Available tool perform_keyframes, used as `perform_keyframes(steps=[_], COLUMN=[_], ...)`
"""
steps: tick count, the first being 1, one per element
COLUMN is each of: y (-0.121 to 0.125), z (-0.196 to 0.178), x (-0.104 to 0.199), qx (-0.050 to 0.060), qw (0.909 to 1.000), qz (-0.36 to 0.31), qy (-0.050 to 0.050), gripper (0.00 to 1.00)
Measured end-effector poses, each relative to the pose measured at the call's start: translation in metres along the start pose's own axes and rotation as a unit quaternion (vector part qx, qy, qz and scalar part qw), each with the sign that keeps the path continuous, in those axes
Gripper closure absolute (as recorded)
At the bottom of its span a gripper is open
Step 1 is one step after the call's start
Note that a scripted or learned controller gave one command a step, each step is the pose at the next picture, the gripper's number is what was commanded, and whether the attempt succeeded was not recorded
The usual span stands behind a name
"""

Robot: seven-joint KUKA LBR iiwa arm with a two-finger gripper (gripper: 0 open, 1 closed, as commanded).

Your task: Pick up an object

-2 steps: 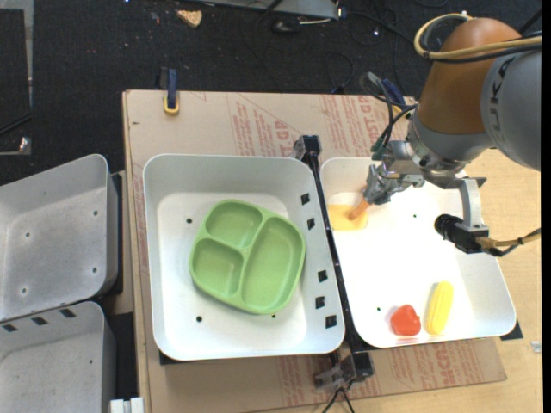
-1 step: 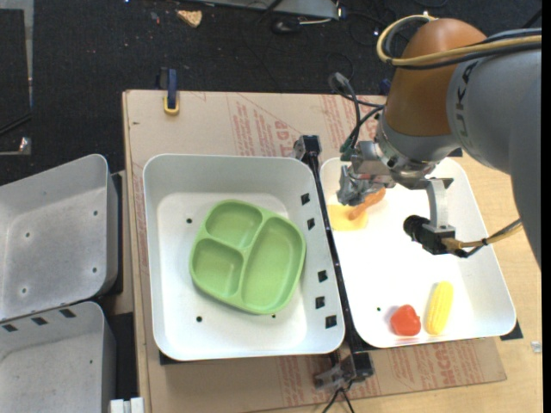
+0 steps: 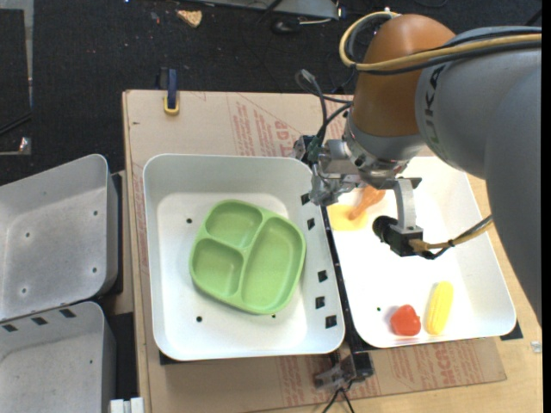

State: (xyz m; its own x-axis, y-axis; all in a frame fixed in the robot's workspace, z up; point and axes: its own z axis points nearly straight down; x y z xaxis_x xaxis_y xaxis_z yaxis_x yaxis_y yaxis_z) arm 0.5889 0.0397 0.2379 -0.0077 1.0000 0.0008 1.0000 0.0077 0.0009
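Two shallow white bins sat side by side on the brown worktop, the left bin in the middle of the frame and the right bin toward the lower right. A green divided plate with three compartments lay flat in the left bin, tilted a little off square with the walls.

The grey arm came in from the right of the frame, and its gripper hung over the upper left corner of the right bin, close to the wall shared by the two bins. Whether the gripper was wide or narrow could not be told, and nothing was seen held in it. Just beside it lay an orange piece, touching or overlapping a flat yellow piece on the bin floor.

Near the lower right corner of the right bin, well apart from the gripper, a red-orange object lay just beside a yellow corn cob.
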Motion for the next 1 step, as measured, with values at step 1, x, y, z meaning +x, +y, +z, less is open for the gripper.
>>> perform_keyframes(steps=[1], y=[0.0068], z=[0.0150], x=[0.0546], qx=[0.000], qw=[1.0000], qz=[0.000], qy=[0.000], gripper=[1.00])
